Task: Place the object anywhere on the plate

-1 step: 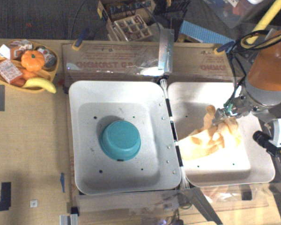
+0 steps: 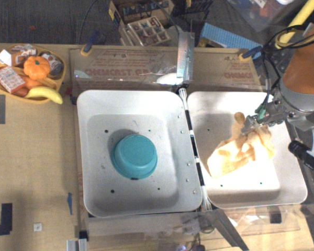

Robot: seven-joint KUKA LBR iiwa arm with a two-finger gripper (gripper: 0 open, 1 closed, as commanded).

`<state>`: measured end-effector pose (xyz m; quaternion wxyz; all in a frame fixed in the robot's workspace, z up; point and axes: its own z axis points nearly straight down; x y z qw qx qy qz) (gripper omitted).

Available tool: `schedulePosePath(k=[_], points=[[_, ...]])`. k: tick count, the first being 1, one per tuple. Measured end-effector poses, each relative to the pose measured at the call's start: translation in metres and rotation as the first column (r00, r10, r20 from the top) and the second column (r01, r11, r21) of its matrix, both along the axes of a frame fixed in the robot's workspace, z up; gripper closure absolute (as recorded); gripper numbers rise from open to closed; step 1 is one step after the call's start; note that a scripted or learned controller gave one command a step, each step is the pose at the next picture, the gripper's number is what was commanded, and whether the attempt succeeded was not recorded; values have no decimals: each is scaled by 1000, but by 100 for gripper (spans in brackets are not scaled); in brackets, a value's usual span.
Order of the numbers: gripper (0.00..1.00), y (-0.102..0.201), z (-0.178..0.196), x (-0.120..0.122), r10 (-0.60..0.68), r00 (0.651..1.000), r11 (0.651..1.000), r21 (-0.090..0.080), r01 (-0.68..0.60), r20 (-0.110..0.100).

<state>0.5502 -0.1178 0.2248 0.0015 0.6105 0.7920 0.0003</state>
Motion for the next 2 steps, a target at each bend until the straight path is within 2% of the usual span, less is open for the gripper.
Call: schedulePosePath(k=[1, 2], points=[[100, 54, 5, 4, 389, 921, 921, 1, -389, -1], [100, 104, -5, 13, 715, 699, 699, 0, -715, -1]])
